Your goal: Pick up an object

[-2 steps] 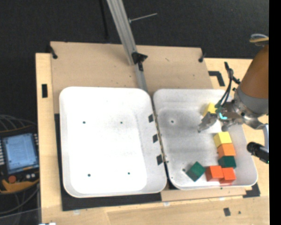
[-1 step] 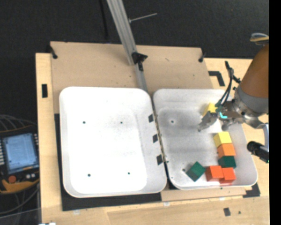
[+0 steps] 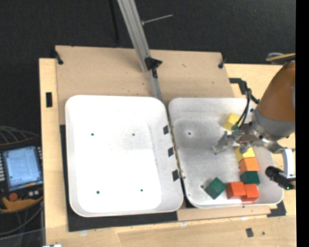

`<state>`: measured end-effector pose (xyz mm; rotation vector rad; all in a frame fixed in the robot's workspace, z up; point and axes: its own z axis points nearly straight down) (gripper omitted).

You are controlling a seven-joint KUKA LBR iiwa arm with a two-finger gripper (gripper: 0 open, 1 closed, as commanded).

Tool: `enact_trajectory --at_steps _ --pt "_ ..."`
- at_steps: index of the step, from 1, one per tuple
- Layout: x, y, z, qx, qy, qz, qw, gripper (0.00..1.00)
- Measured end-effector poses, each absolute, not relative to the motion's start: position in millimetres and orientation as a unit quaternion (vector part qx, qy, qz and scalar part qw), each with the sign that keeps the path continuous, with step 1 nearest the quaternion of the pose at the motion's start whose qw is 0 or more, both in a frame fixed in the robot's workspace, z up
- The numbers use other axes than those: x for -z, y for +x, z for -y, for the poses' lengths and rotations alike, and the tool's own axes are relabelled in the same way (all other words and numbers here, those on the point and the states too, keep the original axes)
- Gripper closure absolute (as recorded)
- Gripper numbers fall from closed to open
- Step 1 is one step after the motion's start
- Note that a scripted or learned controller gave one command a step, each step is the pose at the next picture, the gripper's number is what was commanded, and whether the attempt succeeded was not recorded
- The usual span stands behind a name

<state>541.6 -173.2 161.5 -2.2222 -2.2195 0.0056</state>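
1. Bench (image 3: 92, 71): a light wooden board, bearing two shallow white bins side by side. The left bin (image 3: 118, 153) sits centre-left of the frame, the right bin (image 3: 195, 122) centre-right, their inner edges almost touching.
2. Arm (image 3: 278, 102): enters from the right edge of the frame, with the orange band at the upper right and a grey section beneath it. It hangs over the right half of the right bin.
3. Gripper (image 3: 224, 143): points left from the wrist over the middle of the right bin. Its metal tip looks narrow, with nothing visible between the fingers; I cannot tell whether they are parted or closed.
4. Blocks, all in the right bin:
   - yellow block (image 3: 230, 121) just above the gripper, near the wrist;
   - second yellow block (image 3: 245, 152) just below the wrist;
   - orange block (image 3: 249, 164) directly beneath it, touching;
   - dark green block (image 3: 250, 177) under that, so the three form a column;
   - two red-orange blocks (image 3: 242, 190) side by side at the bin's lower edge;
   - green block (image 3: 215, 188), tilted, to their left.
5. A slanted metal rail (image 3: 136, 30) runs from the top of the frame to the junction of the bins.
6. A handheld screen unit (image 3: 18, 171) with cables lies at the lower left edge, off the bench.
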Motion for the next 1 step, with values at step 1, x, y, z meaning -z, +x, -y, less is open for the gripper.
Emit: enact_trajectory --at_steps 1 --pt "-115.6 535.2 180.7 -0.0018 -0.708 0.706 0.001 0.0"
